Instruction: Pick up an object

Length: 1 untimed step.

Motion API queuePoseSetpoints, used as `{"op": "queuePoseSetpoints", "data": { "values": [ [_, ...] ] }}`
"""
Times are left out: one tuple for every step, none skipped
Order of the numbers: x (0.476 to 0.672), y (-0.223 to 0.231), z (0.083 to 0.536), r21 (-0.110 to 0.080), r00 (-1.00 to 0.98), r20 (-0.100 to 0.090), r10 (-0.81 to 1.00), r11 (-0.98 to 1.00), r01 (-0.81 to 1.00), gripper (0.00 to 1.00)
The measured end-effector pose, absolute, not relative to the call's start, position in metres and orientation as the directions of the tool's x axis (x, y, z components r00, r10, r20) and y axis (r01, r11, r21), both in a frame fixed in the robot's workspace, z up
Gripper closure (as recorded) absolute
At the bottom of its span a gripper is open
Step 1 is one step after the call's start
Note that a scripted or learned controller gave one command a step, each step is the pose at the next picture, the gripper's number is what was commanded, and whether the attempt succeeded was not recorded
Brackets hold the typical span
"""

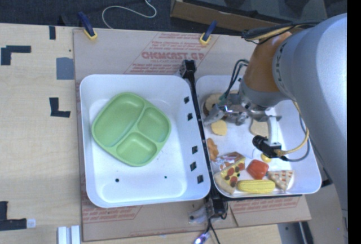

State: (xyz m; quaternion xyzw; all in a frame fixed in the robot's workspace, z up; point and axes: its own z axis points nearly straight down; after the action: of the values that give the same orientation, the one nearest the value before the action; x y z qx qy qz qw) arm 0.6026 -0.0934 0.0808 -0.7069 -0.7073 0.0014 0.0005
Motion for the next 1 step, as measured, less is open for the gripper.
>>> {"op": "queuePoseSetpoints", "data": {
  "values": [
    [0.6034, -0.0934, 0.0932, -0.003, -0.002, -0.002, 1.000, 0.002, 1.000, 1.00]
  ]
}}
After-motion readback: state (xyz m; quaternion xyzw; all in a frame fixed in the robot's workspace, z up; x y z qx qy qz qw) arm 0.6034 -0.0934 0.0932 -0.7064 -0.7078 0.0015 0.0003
